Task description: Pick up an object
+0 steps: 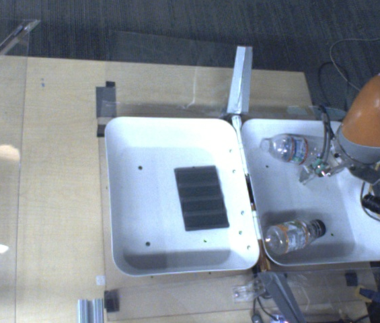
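Observation:
A black ridged rectangular pad (pixel 202 197) lies flat in the middle of the left bin (pixel 129 180). Two clear plastic bottles lie on their sides in the right bin (pixel 351 214): one (pixel 288 147) near the far left corner, the other (pixel 292 235), with a dark cap, near the front left corner. My gripper (pixel 315 171) hangs low over the right bin, just right of and slightly nearer than the far bottle. Nothing shows in its grasp. The orange band of the arm (pixel 372 120) sits above it at the right.
A grey metal post (pixel 240 86) stands behind the seam between the bins. Black cables (pixel 378 204) hang along the right bin's right rim. The bins rest on a pale wooden bench (pixel 42 180), with clamps at its front edge.

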Robot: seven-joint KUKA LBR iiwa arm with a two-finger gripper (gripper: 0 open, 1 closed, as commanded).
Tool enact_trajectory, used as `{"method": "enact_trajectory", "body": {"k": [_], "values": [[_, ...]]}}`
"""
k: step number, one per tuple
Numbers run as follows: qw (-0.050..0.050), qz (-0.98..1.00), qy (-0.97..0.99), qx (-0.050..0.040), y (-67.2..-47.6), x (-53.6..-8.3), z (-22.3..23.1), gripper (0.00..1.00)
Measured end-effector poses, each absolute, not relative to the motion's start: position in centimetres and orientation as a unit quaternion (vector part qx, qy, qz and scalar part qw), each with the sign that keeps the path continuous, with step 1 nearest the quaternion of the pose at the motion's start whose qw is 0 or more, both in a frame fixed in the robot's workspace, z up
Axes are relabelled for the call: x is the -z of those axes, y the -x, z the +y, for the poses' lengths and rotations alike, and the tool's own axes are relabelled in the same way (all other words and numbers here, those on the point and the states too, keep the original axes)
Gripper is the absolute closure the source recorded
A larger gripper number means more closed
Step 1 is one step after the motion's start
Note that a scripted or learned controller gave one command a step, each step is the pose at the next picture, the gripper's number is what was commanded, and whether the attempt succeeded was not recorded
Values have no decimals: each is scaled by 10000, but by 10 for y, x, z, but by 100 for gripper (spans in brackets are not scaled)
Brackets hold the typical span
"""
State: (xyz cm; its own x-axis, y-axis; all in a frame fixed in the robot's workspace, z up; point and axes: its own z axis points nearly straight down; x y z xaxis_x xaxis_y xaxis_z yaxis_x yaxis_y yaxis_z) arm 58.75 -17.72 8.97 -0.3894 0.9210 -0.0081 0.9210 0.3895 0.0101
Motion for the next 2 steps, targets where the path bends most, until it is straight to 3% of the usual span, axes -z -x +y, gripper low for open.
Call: {"method": "enact_trajectory", "body": {"k": [1,2], "values": [[62,8335,-5524,-24,-588,-89,-177,0],[-310,8588,-5113,114,-644,-83,-189,0]]}}
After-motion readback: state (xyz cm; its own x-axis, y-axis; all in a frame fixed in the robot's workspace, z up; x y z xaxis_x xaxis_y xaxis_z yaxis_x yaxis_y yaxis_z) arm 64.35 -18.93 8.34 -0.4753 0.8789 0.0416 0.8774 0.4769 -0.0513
